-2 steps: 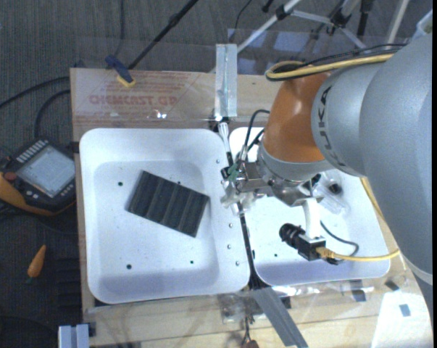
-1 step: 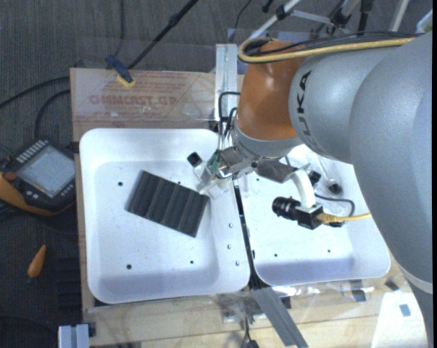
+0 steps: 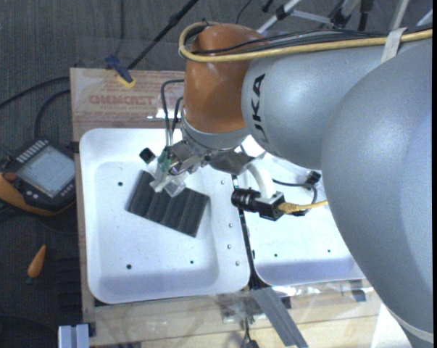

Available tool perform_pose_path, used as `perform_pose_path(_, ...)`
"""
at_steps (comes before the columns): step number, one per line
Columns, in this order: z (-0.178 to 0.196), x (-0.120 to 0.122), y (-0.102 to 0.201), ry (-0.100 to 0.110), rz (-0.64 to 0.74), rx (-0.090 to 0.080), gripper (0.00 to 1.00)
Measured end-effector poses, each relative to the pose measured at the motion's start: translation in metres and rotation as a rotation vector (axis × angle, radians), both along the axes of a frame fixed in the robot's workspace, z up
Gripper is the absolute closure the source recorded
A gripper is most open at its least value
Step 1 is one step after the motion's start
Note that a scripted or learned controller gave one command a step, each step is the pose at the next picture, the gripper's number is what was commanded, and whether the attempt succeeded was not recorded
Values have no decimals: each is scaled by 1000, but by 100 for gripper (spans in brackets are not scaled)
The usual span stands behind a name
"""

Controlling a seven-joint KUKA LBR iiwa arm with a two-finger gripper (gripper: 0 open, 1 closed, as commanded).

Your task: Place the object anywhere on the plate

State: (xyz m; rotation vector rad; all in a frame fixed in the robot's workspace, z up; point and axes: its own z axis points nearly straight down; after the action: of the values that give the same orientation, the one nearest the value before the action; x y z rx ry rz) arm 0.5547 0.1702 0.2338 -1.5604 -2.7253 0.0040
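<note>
A dark ribbed rectangular plate (image 3: 167, 207) lies tilted in the left white bin (image 3: 117, 267). My gripper (image 3: 166, 180) hangs right over the plate's upper edge, its pale fingertips close to or touching the plate. Something small and greenish shows up between the fingers, but I cannot make out what it is. The grey arm with its orange band (image 3: 214, 71) comes in from the right and hides most of the right bin (image 3: 305, 252).
A small black item (image 3: 146, 154) lies in the left bin near its far wall. A black camera-like part with a yellow cable (image 3: 258, 201) sits over the divider between the bins. A handheld pendant (image 3: 40, 176) lies left of the bench.
</note>
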Motion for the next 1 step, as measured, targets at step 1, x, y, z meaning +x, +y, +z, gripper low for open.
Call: perform_pose_path(1,-92,73,47,0,-174,-2,100)
